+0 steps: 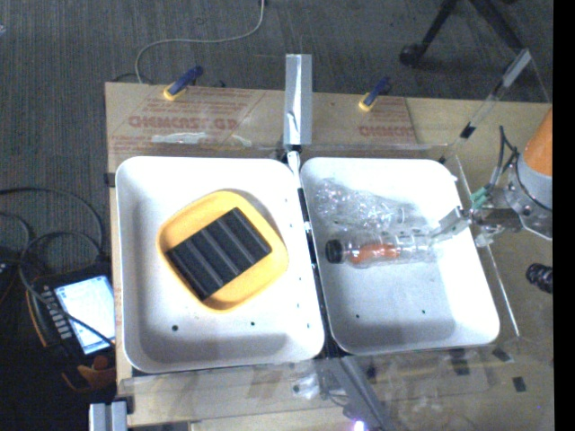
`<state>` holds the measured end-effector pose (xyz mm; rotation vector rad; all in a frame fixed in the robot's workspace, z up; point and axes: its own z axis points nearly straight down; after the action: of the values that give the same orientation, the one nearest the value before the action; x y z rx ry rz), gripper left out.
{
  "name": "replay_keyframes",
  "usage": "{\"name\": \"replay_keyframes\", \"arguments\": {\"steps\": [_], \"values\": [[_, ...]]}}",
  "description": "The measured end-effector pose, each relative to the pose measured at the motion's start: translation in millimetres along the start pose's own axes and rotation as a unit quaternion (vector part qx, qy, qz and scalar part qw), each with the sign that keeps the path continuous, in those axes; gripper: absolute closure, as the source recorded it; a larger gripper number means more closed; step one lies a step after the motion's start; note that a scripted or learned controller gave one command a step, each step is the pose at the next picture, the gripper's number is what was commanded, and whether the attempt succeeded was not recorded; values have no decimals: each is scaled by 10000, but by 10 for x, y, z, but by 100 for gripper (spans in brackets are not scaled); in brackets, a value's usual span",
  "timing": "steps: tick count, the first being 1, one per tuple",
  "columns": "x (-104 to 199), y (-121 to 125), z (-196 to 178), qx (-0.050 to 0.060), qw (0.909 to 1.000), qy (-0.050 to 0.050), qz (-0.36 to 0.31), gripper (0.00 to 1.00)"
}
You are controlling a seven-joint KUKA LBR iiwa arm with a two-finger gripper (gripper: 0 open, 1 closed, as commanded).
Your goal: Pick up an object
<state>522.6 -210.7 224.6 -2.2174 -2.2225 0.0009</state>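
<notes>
A clear plastic bottle with a black cap and orange contents lies on its side in the middle of the right bin. Crumpled clear plastic lies just behind it. In the left bin a yellow pad with a black ribbed top lies flat. My gripper reaches in low over the right bin's right wall, its tip at the bottle's right end. Whether it touches the bottle is unclear. The orange-banded wrist is at the right edge.
A metal upright stands behind the seam between the bins. Two clamps hold the cardboard backing at the rear. Cables and a small screen lie on the floor to the left.
</notes>
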Motion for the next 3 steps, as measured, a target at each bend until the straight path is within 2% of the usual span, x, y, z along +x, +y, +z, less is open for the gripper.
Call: {"name": "replay_keyframes", "arguments": {"steps": [1, 2, 3], "values": [[205, 670, 1295, -12, 9981, -11, -623, 0], [661, 1338, 1345, -63, 9971, -32, -764, 0], [-39, 1096, 849, -8, 9999, -23, -117, 0]]}}
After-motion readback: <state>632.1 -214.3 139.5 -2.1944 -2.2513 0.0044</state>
